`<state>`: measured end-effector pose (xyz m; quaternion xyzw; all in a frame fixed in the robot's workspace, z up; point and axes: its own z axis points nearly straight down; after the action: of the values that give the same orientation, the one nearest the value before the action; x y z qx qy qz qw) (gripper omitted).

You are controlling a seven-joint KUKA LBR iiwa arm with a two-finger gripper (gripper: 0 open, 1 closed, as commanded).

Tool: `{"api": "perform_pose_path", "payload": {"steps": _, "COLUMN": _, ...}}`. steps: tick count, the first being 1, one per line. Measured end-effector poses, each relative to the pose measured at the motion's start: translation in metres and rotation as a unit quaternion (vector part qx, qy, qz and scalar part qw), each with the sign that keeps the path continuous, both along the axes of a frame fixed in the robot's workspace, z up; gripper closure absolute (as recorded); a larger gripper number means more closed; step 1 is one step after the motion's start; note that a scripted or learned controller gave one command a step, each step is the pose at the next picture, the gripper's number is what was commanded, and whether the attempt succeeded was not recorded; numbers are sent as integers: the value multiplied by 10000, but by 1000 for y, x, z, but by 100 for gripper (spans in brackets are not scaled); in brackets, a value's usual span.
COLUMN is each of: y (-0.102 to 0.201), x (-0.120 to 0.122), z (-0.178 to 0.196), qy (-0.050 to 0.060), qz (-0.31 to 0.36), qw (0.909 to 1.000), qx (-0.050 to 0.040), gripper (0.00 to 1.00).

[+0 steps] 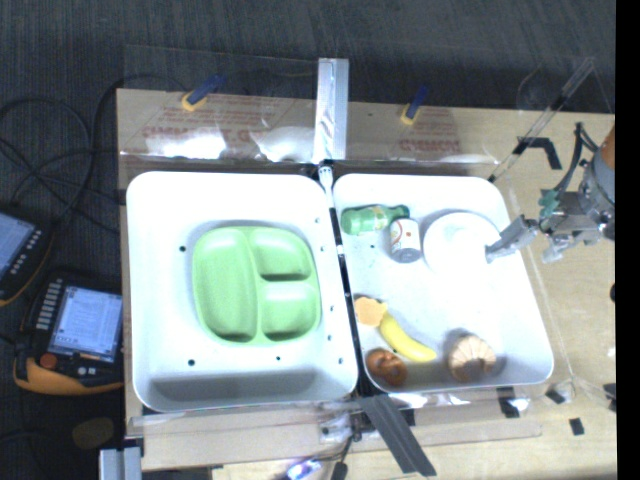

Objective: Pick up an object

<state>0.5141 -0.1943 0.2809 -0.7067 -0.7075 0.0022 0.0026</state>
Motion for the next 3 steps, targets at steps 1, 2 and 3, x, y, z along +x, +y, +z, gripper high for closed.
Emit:
{"api": "perform_pose_path", "payload": {"steps": 1, "y": 16, "x": 66, "z": -109, "qy": 0, "qz": 509, "qw": 9987, "qx": 6, "gripper": 0}}
{"api": "perform_pose_path", "payload": {"steps": 2, "y": 70, "x": 105, "z": -182, "qy": -80, "qz": -372, "qw": 9993, "qx": -24, "gripper": 0}}
{"api": "perform_pose_path", "payload": {"steps": 3, "y": 69, "x": 104, "z": -175, "qy": -60, "qz": -370, "qw": 9993, "qx": -36, "gripper": 100}}
